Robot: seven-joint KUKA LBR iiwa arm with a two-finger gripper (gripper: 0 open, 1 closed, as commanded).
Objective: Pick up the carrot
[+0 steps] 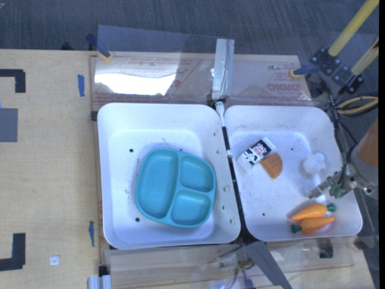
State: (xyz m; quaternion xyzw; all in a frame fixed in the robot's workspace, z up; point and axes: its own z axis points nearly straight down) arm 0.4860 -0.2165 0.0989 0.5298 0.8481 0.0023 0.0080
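While the two shallow white bins are sitting side by side on the pale wooden desk (42,161), each is holding its own small lot. The left white bin (114,125) is carrying a turquoise plastic divided plate (175,187), which is lying flat near its middle with three compartments showing. The right white bin (289,122) is holding several things: a small black-and-white carton (255,153) lying tilted near its upper left, an orange-brown wedge-shaped piece (273,165) touching that carton's lower right corner, and a faint whitish object (313,163) further right (too pale to identify). The orange plastic carrot (311,212) with its green top is lying near the bin's lower right corner, just above a second orange carrot-like piece (315,224) touching it. The grey arm's pincer (329,188) is hovering just above the carrot; how far open it is, I cannot tell.
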